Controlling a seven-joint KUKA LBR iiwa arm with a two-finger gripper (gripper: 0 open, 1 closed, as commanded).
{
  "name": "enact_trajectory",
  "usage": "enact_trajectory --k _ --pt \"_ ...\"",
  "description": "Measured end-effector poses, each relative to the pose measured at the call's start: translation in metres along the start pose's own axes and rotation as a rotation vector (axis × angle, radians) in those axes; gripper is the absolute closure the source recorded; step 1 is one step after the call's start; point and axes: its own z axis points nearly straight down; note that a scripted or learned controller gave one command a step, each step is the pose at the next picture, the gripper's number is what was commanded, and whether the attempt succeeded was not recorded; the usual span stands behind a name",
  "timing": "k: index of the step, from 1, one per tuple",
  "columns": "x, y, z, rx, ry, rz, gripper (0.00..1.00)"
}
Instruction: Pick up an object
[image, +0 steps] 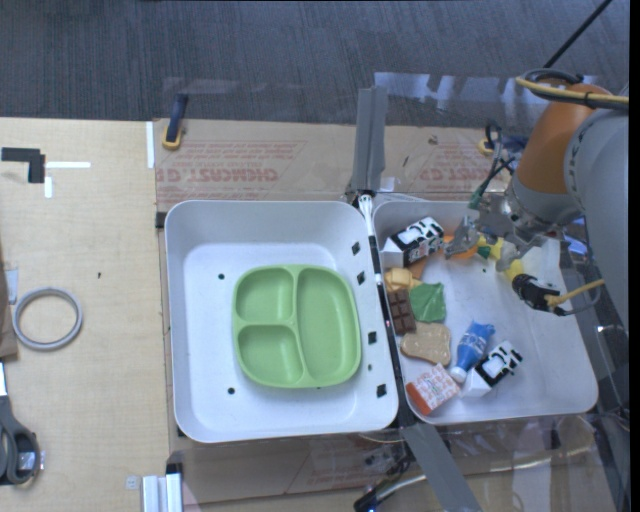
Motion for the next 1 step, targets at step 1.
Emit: enact_trajectory --k 1 --pt "0.0000 -0.0001 -0.0089 0.002 -0.001 -0.003 1.00"
